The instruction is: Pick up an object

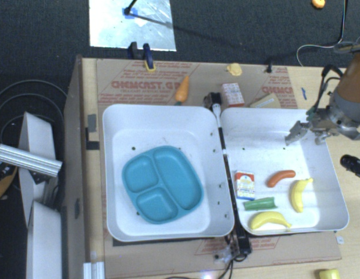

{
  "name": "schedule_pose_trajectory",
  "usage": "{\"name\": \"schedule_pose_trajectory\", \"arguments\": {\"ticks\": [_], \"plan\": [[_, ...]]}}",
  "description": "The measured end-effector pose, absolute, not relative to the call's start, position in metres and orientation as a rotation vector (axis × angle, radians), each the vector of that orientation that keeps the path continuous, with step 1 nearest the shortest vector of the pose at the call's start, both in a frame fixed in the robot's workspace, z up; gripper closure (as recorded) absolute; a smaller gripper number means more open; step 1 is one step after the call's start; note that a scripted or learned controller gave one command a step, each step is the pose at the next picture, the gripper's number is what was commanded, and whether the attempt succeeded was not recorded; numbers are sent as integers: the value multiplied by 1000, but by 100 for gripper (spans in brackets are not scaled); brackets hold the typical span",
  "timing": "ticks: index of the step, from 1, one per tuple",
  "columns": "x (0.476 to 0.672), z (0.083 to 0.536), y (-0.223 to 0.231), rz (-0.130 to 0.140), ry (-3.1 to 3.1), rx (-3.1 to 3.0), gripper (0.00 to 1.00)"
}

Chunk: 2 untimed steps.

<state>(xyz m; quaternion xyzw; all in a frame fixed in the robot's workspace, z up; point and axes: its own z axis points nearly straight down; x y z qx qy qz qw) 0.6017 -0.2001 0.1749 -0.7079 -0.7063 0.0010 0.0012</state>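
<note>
Dark carpet surrounds a brown cardboard-covered bench bearing two shallow white bins. On the left, one white bin holds a blue three-compartment plastic tray, its long axis running from upper left to lower right. On the right, the other white bin has toy food gathered at its near end. A small red-and-white carton stands nearly upright along the bin's length; just below it a short green pod lies crosswise. A red-orange sausage slants up to the right. One yellow banana runs almost lengthwise, stem toward the top; a second yellow banana curves crosswise near the front rim. Above the far right part of this bin hangs the grey gripper, well apart from the food; whether its claw is apart or together I cannot tell.
</note>
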Motion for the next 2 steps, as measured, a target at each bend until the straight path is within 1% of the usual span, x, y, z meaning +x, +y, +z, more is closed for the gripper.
{"name": "schedule_pose_trajectory", "arguments": {"ticks": [1,2], "plan": [[559,80,-184,3,-2218,-2218,0],[483,84,-183,3,-2215,-2222,0]]}}
